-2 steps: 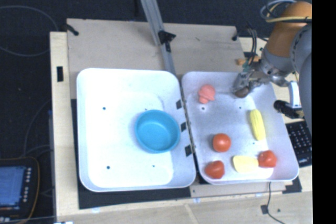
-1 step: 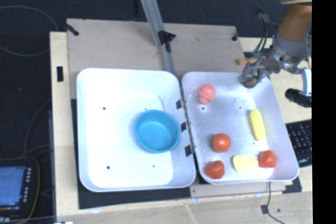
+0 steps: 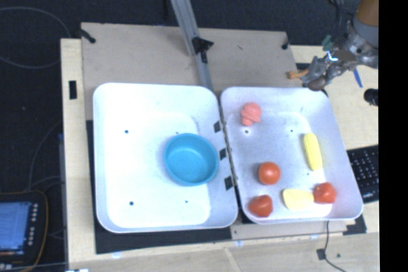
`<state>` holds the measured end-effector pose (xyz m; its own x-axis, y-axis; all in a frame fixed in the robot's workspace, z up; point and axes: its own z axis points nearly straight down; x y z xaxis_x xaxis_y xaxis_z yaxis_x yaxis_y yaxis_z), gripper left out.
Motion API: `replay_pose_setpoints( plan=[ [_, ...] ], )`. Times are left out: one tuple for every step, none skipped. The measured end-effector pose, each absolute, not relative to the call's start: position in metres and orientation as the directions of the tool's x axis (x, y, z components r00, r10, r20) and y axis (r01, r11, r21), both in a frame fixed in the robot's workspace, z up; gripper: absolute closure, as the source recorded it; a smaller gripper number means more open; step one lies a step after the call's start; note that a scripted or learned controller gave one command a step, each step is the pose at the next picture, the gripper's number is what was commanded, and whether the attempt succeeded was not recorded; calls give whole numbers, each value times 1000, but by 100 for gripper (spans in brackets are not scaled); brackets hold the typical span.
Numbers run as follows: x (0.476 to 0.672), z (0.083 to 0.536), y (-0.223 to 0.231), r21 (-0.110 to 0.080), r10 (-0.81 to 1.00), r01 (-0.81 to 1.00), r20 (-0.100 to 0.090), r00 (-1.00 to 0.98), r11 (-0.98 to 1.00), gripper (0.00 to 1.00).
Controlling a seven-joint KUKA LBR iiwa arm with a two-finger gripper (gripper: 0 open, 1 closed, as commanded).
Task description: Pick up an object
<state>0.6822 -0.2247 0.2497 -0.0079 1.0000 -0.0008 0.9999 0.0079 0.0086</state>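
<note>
Two shallow white bins sit side by side on a bench, seen from above at a slant. Along the bottom edge of the right bin [image 3: 338, 137], low in the frame, lie a red tomato-like ball [image 3: 260, 205], a pale yellow block [image 3: 298, 199] and a second red ball [image 3: 324, 192] just beside it. A little higher sits a third red ball [image 3: 269, 172], with a yellow banana-shaped piece [image 3: 312, 151] to its right. Near the bin's top left lies a pink lump [image 3: 250, 113]. The left bin [image 3: 127, 111] holds a blue bowl [image 3: 190, 158]. At upper right, the gripper [image 3: 317, 75] hangs beyond the right bin's top corner; whether its pincer is open cannot be told.
</note>
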Motion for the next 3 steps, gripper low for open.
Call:
replay_pose_setpoints(
  plan=[
    [683, 306, -226, 9, 1000, 1000, -1, -10, 10, 100],
    [657, 308, -175, 2, 1000, 1000, 1, -8, 8, 100],
    [630, 291, -138, -1, 1000, 1000, 0, -7, 7, 100]
  ],
)
